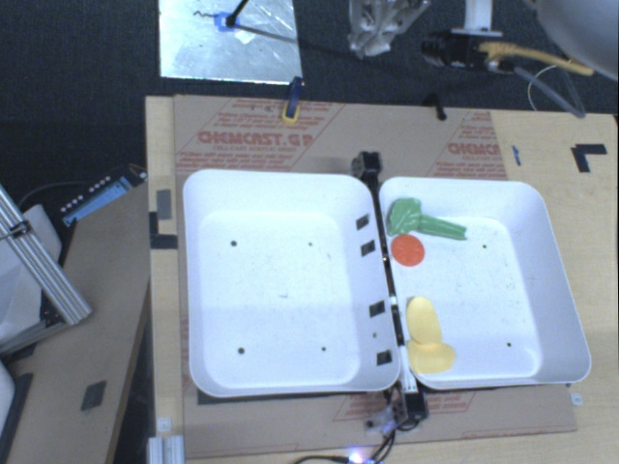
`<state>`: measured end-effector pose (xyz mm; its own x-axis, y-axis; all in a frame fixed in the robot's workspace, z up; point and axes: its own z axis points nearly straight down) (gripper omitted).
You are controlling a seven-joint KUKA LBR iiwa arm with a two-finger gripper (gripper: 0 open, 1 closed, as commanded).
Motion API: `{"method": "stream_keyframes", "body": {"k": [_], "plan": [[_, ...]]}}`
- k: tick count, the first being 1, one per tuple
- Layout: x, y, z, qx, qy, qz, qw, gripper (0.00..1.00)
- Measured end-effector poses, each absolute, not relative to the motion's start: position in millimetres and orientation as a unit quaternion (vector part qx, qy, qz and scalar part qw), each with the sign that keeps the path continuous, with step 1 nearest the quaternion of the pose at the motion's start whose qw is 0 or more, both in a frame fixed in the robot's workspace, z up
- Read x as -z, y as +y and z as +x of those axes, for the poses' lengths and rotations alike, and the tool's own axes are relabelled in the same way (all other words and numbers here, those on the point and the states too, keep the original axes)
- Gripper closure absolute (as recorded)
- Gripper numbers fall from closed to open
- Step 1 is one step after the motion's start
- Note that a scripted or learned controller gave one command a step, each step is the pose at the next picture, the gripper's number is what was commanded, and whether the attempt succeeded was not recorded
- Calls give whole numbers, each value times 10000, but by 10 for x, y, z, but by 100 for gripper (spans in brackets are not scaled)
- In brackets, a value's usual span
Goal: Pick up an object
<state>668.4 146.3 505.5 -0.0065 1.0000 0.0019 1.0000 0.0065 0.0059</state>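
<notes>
Two shallow white bins sit side by side on a printed cardboard sheet (319, 129) atop the bench, seen from above at a slant. The right bin (542, 288) serves as the landmark: along its left wall, near the top corner, lies a green toy (418, 218) with a leafy head and a stem pointing toward the bin's middle. Just below the green toy, a flat orange disc (407, 250) rests on the bin floor, close to the same wall. Farther down that wall, near the bin's lower left corner, a yellow piece (423, 320) lies touching a second yellow piece (431, 358) below it. The left bin (280, 288) adjoins the right bin's left wall, joined along a dark seam with black clips (368, 248). Well above the right bin, beyond the cardboard's far edge, the gripper (382, 22) hangs over dark floor, apart from every object; whether its pincer is wide or narrow cannot be told from this angle, and nothing is seen between its tips. A shiny metal plate (227, 27) lies far up and left of the right bin.
</notes>
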Motion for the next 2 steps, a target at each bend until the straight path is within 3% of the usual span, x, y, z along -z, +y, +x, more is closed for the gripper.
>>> {"method": "stream_keyframes", "body": {"k": [1, 2], "plan": [[-5373, 1707, 6682, -25, 7093, 7049, 12, 100], [-4570, 2357, 6679, 6, 7098, 7044, -9, 100]]}}
